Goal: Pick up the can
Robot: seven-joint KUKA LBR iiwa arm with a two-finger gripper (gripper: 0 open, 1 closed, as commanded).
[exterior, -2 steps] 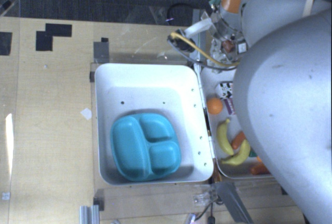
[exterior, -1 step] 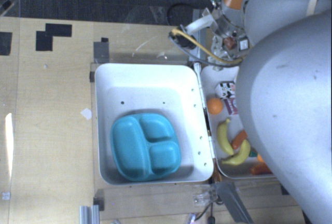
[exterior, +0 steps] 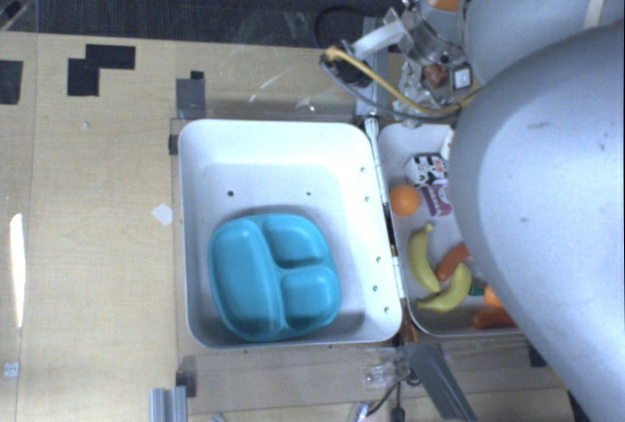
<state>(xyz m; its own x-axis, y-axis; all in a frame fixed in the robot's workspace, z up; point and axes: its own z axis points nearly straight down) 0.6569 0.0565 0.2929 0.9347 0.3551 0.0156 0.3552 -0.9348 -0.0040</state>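
Inside left bin (exterior: pixel 200 215), blue tray (exterior: pixel 274 275); right bin (exterior: pixel 395 151), can (exterior: pixel 432 184), bananas (exterior: pixel 435 275).

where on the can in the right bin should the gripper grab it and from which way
Likely across the can's rounded sides, coming down from above. It seems to lie near the right bin's far end, its white and red label facing up, an orange close at its left and the arm covering its right part, so straight down is probably the free approach.
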